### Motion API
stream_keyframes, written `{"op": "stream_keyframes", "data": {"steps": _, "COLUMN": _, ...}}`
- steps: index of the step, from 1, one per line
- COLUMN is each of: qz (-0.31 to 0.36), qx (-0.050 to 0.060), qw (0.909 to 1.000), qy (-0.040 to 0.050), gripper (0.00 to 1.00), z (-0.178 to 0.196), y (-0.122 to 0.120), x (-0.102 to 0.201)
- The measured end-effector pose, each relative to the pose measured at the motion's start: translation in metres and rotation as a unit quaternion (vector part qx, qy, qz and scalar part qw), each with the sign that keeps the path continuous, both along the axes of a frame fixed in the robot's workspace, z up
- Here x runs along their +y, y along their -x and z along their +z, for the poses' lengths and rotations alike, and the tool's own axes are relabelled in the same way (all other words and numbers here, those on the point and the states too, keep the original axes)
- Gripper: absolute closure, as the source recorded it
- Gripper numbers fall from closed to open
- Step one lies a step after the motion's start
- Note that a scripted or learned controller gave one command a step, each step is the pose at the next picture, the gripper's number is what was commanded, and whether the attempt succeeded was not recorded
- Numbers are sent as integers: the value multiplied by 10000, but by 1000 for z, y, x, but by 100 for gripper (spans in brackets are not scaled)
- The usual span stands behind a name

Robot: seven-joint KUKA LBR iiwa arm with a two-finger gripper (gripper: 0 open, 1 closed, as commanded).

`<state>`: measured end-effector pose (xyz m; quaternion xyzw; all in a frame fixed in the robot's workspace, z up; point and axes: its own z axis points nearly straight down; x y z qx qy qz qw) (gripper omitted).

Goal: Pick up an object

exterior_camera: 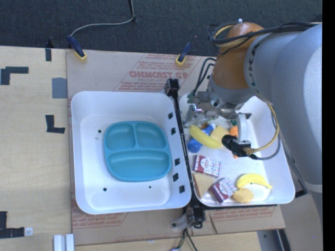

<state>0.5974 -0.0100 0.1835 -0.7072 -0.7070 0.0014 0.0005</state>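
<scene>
Two white bins sit side by side on your worktop [31, 140]; the left bin [84, 156] keeps a blue tray [137, 150], the right bin [280, 184] gathers pickable clutter; your claw [215, 115] hovers above a yellow banana [205, 137]; its grip I cannot tell.

Hand's [217, 110] fingers hidden under the wrist; small blue object [194, 146] partly behind the banana [205, 138].

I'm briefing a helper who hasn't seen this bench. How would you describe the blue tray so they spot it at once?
Start at the two white bins side by side and take the left bin, the one away from the robot arm. The blue tray lies flat near its middle. It is light blue with three compartments, far larger than the small snacks and toy bananas in the right bin.
</scene>
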Motion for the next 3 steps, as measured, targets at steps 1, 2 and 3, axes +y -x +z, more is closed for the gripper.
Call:
{"op": "stream_keyframes", "data": {"steps": 1, "qz": 7, "qx": -11, "qw": 10000, "qy": -4, "gripper": 100, "z": 39, "y": -11, "x": 9}}
{"op": "stream_keyframes", "data": {"steps": 2, "qz": 0, "qx": -7, "qw": 10000, "qy": 0, "gripper": 100, "z": 51, "y": 21, "x": -34}}
{"op": "stream_keyframes", "data": {"steps": 3, "qz": 9, "qx": -7, "qw": 10000, "qy": -9, "gripper": 100, "z": 56, "y": 20, "x": 11}}
